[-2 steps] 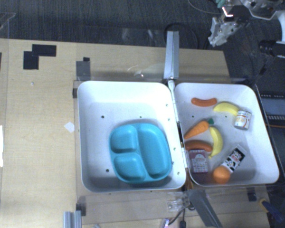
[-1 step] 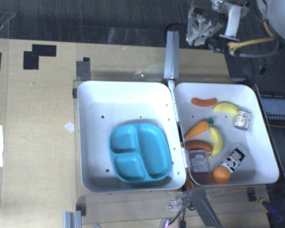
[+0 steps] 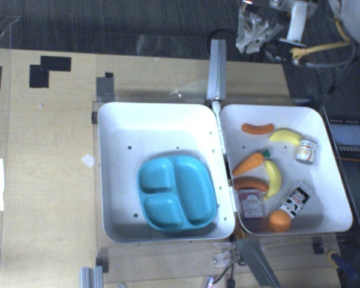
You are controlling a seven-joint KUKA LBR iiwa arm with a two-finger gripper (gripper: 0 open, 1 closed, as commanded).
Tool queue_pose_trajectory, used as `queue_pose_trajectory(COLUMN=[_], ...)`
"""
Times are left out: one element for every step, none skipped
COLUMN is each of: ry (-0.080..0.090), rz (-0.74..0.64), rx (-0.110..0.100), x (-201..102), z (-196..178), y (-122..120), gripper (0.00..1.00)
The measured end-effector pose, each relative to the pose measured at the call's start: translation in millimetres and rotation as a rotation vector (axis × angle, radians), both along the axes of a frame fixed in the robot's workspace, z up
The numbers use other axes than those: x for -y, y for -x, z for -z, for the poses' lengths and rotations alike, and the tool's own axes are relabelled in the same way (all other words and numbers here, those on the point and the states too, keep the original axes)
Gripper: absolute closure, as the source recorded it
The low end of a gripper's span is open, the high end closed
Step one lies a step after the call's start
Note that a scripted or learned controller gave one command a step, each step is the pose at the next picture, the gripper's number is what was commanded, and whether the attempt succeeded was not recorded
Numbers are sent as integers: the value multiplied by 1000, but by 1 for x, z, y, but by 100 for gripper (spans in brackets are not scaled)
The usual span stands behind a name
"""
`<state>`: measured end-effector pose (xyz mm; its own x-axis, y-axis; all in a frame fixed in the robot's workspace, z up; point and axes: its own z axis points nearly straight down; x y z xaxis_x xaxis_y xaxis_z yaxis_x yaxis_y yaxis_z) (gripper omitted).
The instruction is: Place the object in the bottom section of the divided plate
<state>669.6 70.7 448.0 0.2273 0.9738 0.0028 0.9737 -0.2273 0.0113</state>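
Observation:
A light blue divided plate (image 3: 177,192) lies in the left bin (image 3: 123,143), toward its front, with one large section on the right and two smaller ones on the left; nothing rests on it. My gripper (image 3: 252,36) hangs high beyond the bins' far edge, above the bench behind the right bin (image 3: 330,179), with nothing seen in it. In the right bin lie a sausage (image 3: 257,128), two bananas (image 3: 286,137) (image 3: 273,177), a carrot (image 3: 251,162), an orange (image 3: 279,220) and other small items.
A small jar (image 3: 306,151), a brown sausage (image 3: 250,184), a red packet (image 3: 251,204) and a black-and-white carton (image 3: 296,200) crowd the right bin. A metal post (image 3: 217,71) stands behind the divider between the bins. A yellow cable (image 3: 318,50) trails near the wrist.

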Motion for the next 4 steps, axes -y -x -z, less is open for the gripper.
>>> queue_pose_trajectory(ry=[0, -1, -2, -1], rz=[84, 175, 236, 239], rx=[-7, -7, -7, -6], x=[105, 91, 86, 138], z=[12, 12, 12, 12], y=[1, 1, 1, 1], gripper=[100, 100, 100, 100])
